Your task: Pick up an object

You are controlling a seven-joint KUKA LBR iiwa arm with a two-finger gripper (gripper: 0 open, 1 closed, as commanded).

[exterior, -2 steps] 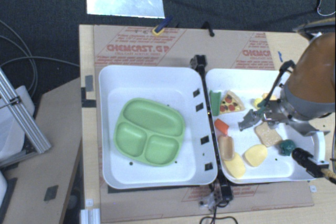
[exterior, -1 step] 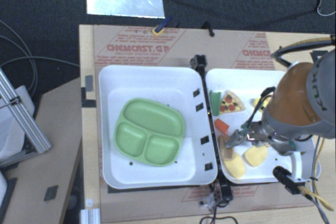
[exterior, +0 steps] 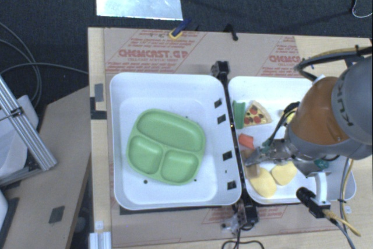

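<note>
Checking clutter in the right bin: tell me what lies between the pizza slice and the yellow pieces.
In the camera view, a small red piece lies between the pizza slice and the yellow pieces, with the gripper over that stretch.

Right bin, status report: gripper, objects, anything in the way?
Gripper low at right bin's left side, among toy food. Yellow pieces just below it, pizza slice above. Green tray alone in left bin.
</note>
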